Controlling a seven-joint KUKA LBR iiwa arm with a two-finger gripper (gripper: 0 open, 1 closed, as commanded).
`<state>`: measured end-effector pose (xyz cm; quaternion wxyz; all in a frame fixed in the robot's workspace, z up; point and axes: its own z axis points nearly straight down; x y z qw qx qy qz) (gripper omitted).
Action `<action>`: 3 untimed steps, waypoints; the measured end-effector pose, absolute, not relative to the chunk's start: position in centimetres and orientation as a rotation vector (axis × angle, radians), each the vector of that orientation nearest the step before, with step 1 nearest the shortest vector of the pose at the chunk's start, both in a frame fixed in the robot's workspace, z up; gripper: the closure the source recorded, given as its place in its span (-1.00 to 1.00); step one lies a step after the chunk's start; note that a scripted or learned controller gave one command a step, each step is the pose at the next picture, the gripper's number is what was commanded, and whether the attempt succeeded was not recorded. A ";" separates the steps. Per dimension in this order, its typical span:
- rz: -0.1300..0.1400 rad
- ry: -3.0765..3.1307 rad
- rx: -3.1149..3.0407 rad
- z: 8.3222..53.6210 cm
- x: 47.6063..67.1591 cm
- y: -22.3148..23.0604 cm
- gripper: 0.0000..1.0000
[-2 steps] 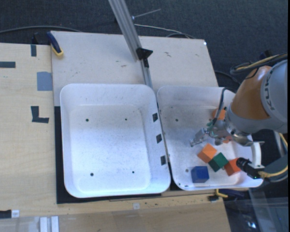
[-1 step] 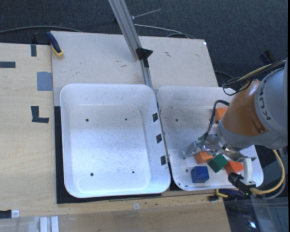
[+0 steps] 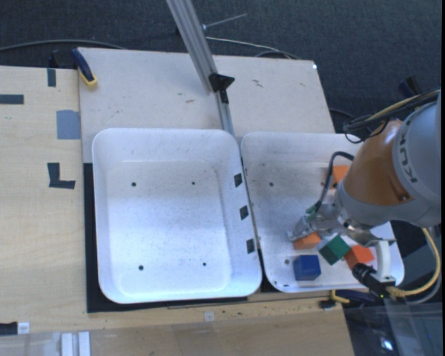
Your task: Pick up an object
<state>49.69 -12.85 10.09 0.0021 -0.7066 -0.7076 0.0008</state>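
My gripper (image 3: 309, 228) reaches down into the right bin (image 3: 278, 169) from the right, under the orange band of the arm. Its tips sit low over an orange piece (image 3: 305, 239) near the bin's front. A blue block (image 3: 306, 267) lies just in front of that, a green block (image 3: 332, 251) to its right, and another orange block (image 3: 362, 255) beyond the green one. A further orange object (image 3: 340, 173) peeks out behind the arm. The wrist hides how the gripper meets the orange piece.
The left bin (image 3: 104, 199) stands beside the right one, separated by a rim with black clips (image 3: 244, 212). A slanted metal pole (image 3: 196, 39) rises at the back. A yellow-blue tool (image 3: 84, 68) lies at the bench's far left.
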 end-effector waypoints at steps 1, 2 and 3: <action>-0.007 -2.232 -2.212 19.6 48.3 -4.7 1.00; 0.002 -2.222 -2.218 19.1 50.2 -4.9 1.00; 0.000 -2.230 -2.208 19.1 51.5 2.6 1.00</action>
